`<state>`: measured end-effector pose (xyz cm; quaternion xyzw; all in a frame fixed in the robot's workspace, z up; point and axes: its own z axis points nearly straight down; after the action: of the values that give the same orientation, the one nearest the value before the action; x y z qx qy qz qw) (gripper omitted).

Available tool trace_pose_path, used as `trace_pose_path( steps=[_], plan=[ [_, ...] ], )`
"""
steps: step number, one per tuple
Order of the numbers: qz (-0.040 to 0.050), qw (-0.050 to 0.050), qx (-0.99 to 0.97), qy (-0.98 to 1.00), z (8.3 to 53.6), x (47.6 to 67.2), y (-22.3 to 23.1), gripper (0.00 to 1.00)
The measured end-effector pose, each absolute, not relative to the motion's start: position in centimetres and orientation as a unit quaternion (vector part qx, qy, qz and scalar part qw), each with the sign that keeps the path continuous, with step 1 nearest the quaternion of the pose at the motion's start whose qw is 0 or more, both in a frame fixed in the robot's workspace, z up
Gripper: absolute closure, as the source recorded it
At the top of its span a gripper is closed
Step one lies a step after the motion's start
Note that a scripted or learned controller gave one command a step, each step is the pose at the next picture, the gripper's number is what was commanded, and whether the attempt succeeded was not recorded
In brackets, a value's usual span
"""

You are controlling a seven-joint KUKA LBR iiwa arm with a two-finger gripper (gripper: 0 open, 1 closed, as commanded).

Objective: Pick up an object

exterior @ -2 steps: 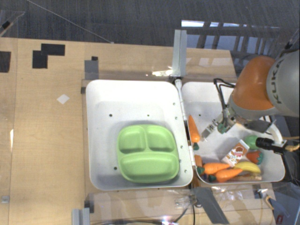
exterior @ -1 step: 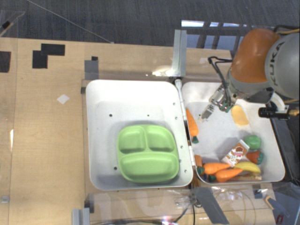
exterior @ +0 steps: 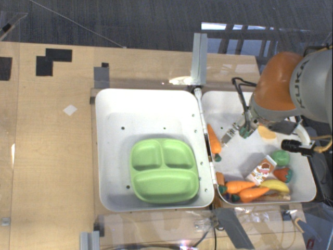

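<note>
Seen from above: two white bins side by side, the left bin (exterior: 109,139) bearing one green divided plate (exterior: 164,170), the right bin (exterior: 223,108) holding one carrot (exterior: 214,141) along its left wall, two more carrots (exterior: 244,189) at the near edge, one banana (exterior: 276,185), one small printed carton (exterior: 262,171), one green piece (exterior: 281,158) and a pale yellow piece (exterior: 267,133) partly hidden under the arm. Hanging over the middle of the right bin, the gripper (exterior: 237,130), fingers apart and nothing between them, just right of the lone carrot. Too small and crowded to name surely: the bits at the near right corner.
</note>
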<state>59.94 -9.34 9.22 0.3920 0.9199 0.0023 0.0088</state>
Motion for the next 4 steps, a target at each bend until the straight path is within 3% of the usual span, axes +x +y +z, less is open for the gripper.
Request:
trace_pose_path(
  steps=[1, 2, 3, 4],
  plan=[
    [0.0045, 0.012, 0.454, 0.891, 9.3, 54.2, -9.1, 0.00],
    [0.0018, 0.005, 0.433, 0.901, 11.7, 63.5, -9.5, 0.00],
    [0.0014, 0.003, 0.376, 0.927, 12.0, 58.5, -8.7, 0.00],
    [0.0015, 0.004, 0.375, 0.927, 9.4, 56.0, -10.4, 0.00]
  ],
)
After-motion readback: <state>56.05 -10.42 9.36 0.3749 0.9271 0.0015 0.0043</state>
